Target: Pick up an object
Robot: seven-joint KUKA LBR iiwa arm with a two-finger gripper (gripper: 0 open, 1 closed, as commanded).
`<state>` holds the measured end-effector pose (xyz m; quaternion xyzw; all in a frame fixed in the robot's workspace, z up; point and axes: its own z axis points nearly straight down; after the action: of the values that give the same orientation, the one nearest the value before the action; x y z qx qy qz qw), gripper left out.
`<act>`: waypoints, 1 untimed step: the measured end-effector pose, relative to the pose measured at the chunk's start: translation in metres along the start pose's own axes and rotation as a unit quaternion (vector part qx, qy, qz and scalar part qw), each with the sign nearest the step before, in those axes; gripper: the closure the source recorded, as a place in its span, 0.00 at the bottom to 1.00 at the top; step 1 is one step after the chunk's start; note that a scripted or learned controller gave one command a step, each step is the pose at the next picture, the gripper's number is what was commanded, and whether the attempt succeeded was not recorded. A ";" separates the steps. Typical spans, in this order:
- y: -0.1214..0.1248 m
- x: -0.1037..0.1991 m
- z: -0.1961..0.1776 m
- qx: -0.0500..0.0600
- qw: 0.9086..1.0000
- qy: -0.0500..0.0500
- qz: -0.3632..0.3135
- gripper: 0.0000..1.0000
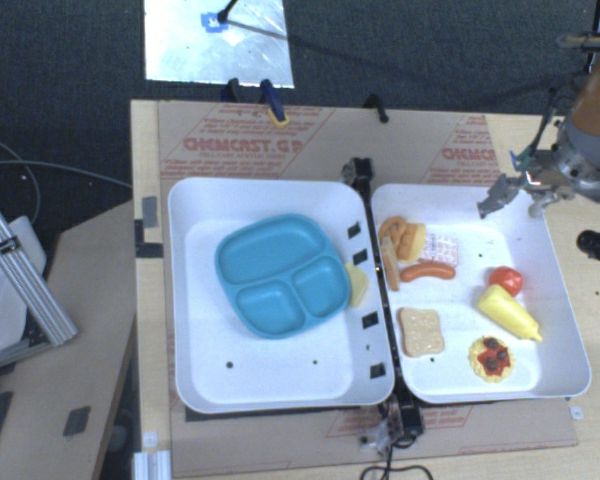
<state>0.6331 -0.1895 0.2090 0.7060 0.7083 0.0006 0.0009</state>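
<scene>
1. The tool [517, 190] hangs over the far right corner of the right bin [570, 343]. Its two fingers are spread apart and there is nothing between them.
2. The picking step has not really begun. I think the arm is getting ready to choose a thing and come down on it.
3. All the things to pick lie nearer the camera than the tool, inside the same bin. The tomato [507, 280] and the yellow bottle [508, 312] sit almost straight under the tool and a little toward the camera.
4. The sausage [427, 271], the wrapped candy [441, 245] and the fries [403, 237] lie to the left of the tool, near the wall between the bins.
5. The toast [421, 331] and the little pizza [492, 357] are farthest from the tool, by the near edge.
6. Next, the tool probably needs to move over one thing, go down, and close on it.
7. The tomato touches the bottle, so that spot looks tight for the fingers. The toast and the pizza have more free floor around them.
8. The blue plate [280, 273] sits in the left bin [195, 368], far to the left of the tool. The tabletop [580, 268] shows just outside the right bin.
</scene>
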 end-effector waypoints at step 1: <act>-0.026 0.062 -0.125 -0.006 1.000 0.000 -0.004 0.00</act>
<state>0.6062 -0.1276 0.3339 0.7033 0.7109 0.0047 0.0050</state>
